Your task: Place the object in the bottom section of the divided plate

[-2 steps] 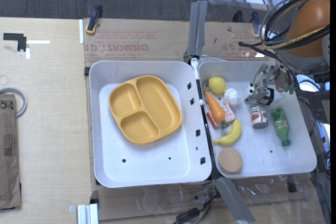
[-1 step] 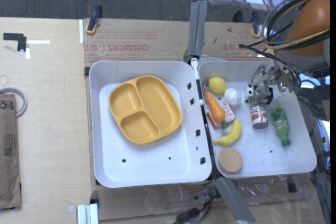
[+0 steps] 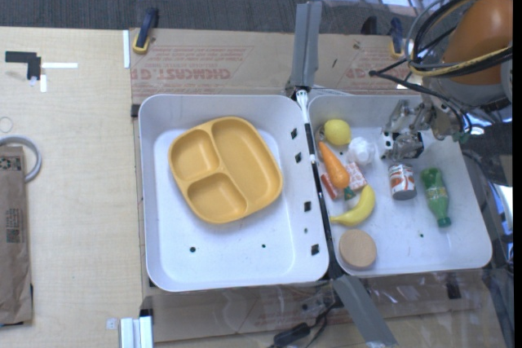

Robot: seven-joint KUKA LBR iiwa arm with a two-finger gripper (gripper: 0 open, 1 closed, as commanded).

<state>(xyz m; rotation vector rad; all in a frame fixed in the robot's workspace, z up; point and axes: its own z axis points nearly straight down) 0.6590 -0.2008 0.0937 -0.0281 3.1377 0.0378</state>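
Two white bins: left bin [image 3: 163, 257] has yellow divided plate [image 3: 225, 169], nothing in it; right bin [image 3: 473, 253] holds banana [image 3: 357, 208], carrot [image 3: 333, 165], green bottle [image 3: 435, 196], round cookie [image 3: 357, 248], lemon [image 3: 335, 132], can [image 3: 400, 181]. Gripper [image 3: 405, 136] upper right, hovering by can; grip state unclear. Target object unspecified; can likely light, rigid, grab sides.

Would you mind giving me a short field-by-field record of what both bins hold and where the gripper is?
left bin: yellow divided plate, three sections, nothing in them
right bin: lemon, carrot, banana, small can, green bottle, round tan disc, white lump
gripper: over the right bin's far side, above the can
task state: no object on the plate yet
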